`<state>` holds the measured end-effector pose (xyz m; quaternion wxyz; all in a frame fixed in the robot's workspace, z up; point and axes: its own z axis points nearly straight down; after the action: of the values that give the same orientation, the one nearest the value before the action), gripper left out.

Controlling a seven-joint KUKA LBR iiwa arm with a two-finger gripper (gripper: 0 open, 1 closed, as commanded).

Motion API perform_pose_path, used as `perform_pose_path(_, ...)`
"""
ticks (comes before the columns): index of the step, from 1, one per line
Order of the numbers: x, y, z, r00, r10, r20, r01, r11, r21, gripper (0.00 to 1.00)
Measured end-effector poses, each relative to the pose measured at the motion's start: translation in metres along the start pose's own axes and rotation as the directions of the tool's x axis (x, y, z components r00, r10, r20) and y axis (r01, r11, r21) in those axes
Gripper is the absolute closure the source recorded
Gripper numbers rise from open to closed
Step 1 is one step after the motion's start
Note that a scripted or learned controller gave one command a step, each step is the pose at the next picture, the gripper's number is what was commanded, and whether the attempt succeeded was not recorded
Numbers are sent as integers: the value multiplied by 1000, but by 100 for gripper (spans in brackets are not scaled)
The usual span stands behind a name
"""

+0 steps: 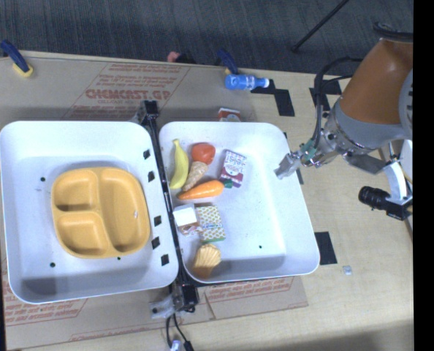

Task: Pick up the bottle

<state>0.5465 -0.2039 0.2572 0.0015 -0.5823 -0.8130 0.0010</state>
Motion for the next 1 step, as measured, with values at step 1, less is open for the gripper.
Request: perform_pose_path(1, 14, -64, 9, 988, -155, 0, 155, 988, -1, 100)
